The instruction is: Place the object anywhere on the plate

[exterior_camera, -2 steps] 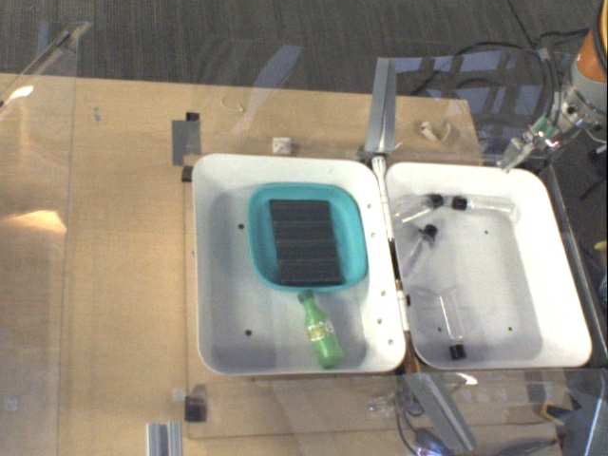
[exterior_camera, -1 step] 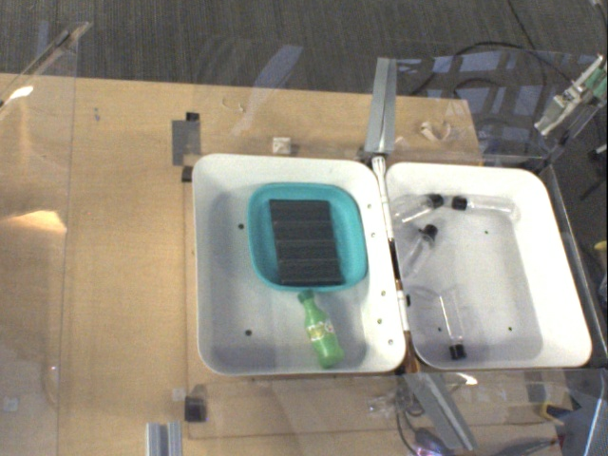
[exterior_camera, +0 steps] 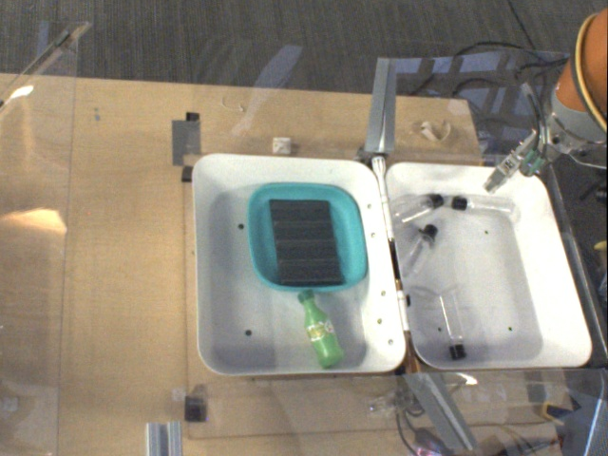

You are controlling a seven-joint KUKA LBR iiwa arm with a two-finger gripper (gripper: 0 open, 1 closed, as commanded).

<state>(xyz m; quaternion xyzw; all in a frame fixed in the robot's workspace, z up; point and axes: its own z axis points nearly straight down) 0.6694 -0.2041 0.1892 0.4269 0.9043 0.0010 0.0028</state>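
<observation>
Cropping arm (exterior_camera: 591, 74) (gripper (exterior_camera: 503, 174) blurred).

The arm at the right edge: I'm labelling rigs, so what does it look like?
An orange rounded band sits above a pale grey wrist. From it a slim, silvery metallic gripper tapers to a narrow tip. Dark cables trail behind it.

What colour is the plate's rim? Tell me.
Teal, seen in the camera view: the plate holds a dark ridged insert.
</observation>
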